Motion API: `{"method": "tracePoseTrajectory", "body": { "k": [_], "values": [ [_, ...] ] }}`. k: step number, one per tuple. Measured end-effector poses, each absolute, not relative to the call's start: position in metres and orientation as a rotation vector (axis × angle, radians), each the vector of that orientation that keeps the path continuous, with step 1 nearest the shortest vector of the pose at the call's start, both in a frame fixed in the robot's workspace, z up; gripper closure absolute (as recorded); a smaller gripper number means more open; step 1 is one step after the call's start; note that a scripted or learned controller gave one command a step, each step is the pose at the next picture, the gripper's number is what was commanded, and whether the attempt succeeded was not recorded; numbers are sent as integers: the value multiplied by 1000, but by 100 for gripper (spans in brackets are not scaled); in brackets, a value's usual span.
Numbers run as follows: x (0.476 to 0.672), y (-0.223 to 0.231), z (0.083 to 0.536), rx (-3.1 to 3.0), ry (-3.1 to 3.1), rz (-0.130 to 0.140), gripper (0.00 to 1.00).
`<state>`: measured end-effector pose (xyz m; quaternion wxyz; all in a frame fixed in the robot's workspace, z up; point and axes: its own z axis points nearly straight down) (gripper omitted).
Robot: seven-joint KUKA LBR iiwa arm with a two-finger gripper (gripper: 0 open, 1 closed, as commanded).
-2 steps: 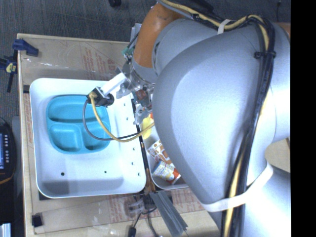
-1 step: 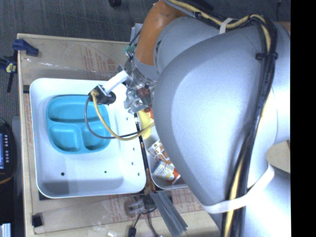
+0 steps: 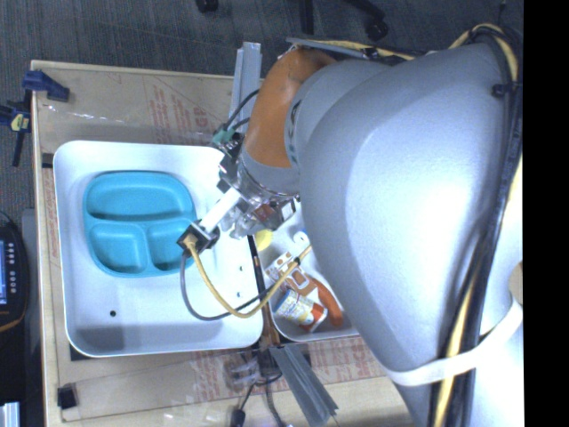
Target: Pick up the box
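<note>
An orange and white box [image 3: 302, 299] lies in the right bin [image 3: 283, 327], near its left wall, partly covered by the arm. My gripper [image 3: 253, 221] hangs over the divide between the two bins, above and to the left of the box, with nothing seen in it. A small yellow thing [image 3: 264, 239] shows just below the gripper. The big grey arm [image 3: 400, 185] with its orange band [image 3: 271, 114] hides most of the right bin.
A blue compartment tray [image 3: 133, 221] lies in the left bin [image 3: 80, 318]. A yellow and black cable [image 3: 209, 302] loops from the wrist over the left bin's floor. A small dark speck [image 3: 113, 313] sits near that bin's front left corner.
</note>
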<state>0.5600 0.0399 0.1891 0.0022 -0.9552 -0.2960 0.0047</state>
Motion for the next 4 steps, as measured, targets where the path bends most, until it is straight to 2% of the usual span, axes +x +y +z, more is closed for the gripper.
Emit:
{"method": "tracePoseTrajectory", "body": {
  "k": [1,2,3,4],
  "values": [
    [474,110,166,-3027,-837,12,100],
    [475,169,190,-3002,-923,7,100],
    [476,136,170,-2900,-1201,7,100],
    [476,112,152,-2590,-1774,5,100]
  ]
}}
